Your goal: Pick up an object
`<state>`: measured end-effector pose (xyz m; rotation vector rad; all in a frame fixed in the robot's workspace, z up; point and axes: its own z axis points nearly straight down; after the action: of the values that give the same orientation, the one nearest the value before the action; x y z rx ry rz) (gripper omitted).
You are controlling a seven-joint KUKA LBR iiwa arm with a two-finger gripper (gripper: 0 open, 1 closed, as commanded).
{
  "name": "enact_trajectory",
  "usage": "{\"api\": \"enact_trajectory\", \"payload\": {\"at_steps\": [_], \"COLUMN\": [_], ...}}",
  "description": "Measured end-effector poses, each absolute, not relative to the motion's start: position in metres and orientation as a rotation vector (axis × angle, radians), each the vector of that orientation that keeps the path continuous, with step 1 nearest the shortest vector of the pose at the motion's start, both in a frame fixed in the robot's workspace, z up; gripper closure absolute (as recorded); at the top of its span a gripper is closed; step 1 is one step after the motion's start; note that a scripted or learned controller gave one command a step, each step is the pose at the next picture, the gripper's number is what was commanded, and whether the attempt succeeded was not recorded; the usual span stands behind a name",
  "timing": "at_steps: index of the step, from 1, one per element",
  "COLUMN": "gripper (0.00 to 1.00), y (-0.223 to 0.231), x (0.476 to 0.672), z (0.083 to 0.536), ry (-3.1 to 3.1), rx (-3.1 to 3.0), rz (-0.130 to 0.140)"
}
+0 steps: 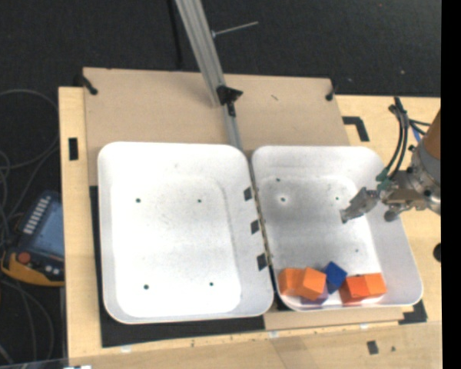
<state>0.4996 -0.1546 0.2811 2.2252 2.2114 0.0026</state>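
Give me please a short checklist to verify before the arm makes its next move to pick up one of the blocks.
1. Blocks in view: ok. Two orange blocks and a blue block lie at the near edge of the right bin.
2. Blocks separated for a clean grasp: not ok, they crowd together.
3. Gripper above the right bin: ok.
4. Gripper over the blocks: not ok, it sits farther back.
5. Jaws open or shut: cannot tell.
6. Anything held: cannot tell.

So the gripper (366,204) hangs over the right bin (307,177), nothing between its fingers. Below it, along the bin's near edge, sit two orange blocks (303,282) (363,287) with a blue block (335,274) between.
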Motion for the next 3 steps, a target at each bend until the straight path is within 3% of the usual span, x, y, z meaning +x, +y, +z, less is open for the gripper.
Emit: {"api": "enact_trajectory", "payload": {"at_steps": [1, 2, 3], "gripper": [0.0, 0.0, 0.0], "y": [-0.165, -0.112, -0.056], "x": [0.542, 0.53, 0.525], "z": [0.251, 0.416, 0.311], "ry": [2.222, 2.22, 2.231], "rx": [2.217, 2.21, 2.219], "rz": [-0.002, 0.009, -0.006]}}
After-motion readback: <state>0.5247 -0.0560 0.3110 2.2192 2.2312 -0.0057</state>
